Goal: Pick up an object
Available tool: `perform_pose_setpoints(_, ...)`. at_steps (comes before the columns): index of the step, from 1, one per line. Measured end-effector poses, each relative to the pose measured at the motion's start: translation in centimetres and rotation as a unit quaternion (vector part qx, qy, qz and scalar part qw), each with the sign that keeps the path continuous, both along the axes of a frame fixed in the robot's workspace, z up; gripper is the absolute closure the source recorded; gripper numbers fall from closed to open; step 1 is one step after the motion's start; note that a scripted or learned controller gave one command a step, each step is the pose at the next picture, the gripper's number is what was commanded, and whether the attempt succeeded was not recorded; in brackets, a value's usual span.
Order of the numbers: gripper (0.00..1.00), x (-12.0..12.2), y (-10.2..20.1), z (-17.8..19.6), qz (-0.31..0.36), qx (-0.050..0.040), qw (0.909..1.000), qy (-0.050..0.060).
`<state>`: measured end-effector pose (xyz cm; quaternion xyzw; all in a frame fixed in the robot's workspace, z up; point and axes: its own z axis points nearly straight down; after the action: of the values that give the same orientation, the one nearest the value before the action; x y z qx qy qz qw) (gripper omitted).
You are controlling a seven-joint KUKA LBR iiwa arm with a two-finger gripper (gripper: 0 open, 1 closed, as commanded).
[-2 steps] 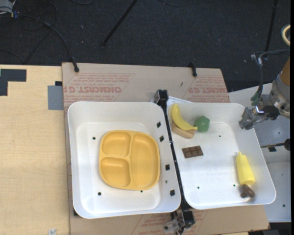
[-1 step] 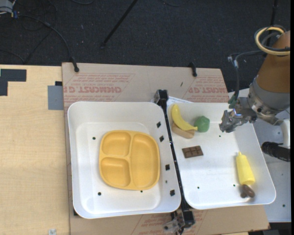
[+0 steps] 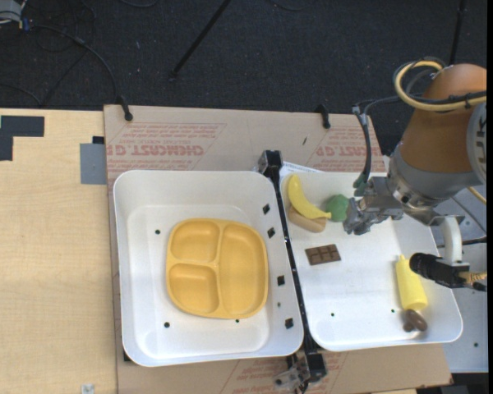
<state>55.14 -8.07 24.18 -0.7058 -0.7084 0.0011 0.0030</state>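
At frame right the gripper (image 3: 357, 218), grip state unclear, hovers beside the small green ball (image 3: 338, 207), likely light, slippery; pinch its middle.

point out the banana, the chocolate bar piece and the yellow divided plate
banana (image 3: 302, 203), camera view, middle of its curved body
chocolate bar piece (image 3: 322, 255), camera view, centre of its brown top face
yellow divided plate (image 3: 218, 268), camera view, ridge where its compartments meet

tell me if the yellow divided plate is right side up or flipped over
Right side up. The yellow plate lies flat in the left bin with its three compartments facing the camera, their raised dividers visible.
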Motion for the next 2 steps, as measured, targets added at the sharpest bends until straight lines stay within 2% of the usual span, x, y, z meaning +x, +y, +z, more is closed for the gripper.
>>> perform_pose_setpoints(2,1.00,-0.8,11.6,-1.7,0.000,-0.0004,1.0000,0.000)
